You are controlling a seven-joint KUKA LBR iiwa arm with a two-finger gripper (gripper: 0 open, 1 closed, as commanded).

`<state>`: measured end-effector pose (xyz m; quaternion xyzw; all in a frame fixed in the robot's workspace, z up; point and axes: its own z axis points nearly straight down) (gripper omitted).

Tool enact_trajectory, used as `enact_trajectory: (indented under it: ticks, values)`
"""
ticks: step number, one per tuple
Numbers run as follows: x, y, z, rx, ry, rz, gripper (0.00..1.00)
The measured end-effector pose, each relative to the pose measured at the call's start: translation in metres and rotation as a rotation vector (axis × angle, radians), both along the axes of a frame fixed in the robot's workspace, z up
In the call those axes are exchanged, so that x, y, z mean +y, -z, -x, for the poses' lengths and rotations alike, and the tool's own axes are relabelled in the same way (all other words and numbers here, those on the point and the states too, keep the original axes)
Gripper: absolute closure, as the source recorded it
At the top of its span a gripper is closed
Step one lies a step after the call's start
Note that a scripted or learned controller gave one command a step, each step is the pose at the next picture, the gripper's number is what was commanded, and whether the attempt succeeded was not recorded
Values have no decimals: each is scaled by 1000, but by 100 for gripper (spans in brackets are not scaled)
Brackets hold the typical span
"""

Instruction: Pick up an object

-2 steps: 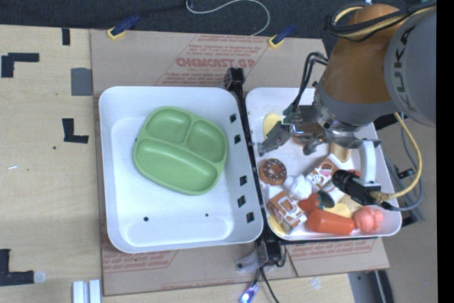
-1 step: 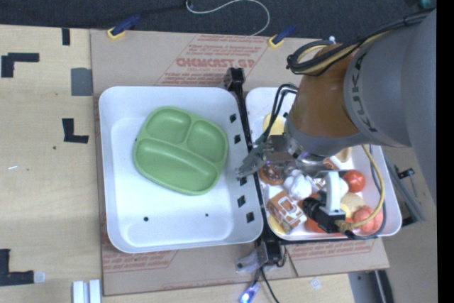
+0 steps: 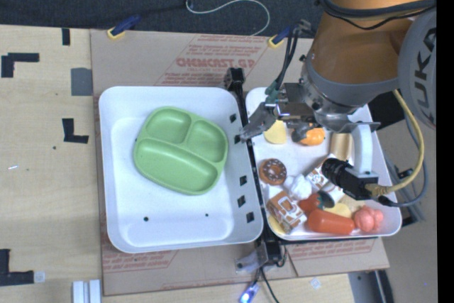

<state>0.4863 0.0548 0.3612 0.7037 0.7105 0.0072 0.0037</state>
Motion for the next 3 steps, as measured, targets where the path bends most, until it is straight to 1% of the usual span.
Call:
enact_trajectory:
  ticks: [1,2,3]
  values:
    - [-3,0,1,18,6,6,100]
    - [53,-74,3,9,1,2,100]
    - [49,-80,3,17,7,7,100]
